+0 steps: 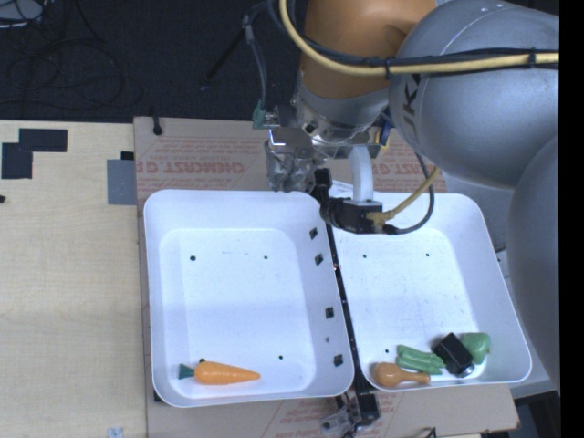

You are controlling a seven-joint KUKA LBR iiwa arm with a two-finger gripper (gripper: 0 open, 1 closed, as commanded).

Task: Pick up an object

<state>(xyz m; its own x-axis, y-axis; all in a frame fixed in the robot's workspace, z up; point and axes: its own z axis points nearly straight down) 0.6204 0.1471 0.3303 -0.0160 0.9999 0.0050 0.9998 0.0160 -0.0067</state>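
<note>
— Where is the tool (290, 173) right now?

— At the far edge of the left bin (164, 245), near the corner where the two bins meet. It hangs from the wrist over the bin's back rim and the cardboard sheet (210, 158) behind it.

— Open or closed?

— I cannot tell. It is a small grey cluster of metal seen from above, and the wrist hides much of it. Nothing shows between its parts, and it touches none of the objects.

— And the arm (474, 89)?

— It comes in from the right, very large in the view. The grey link fills the upper right, the orange band (365, 26) sits above the wrist, and a yellow cable loops around that band. The wrist points down toward the bins' far side.

— What is there to pick up?

— In the left bin, a toy carrot (224, 373), orange with a green stub, lies on its side by the near wall. In the right bin (497, 281), the near right corner holds a cluster: a tan, pear-shaped piece (398, 375), a green bean-like piece (420, 359), a black block (453, 353) and a green piece (476, 344) behind it. All of them lie well apart from the tool.

— And under the bins?

— A light wooden table (64, 272).
</note>
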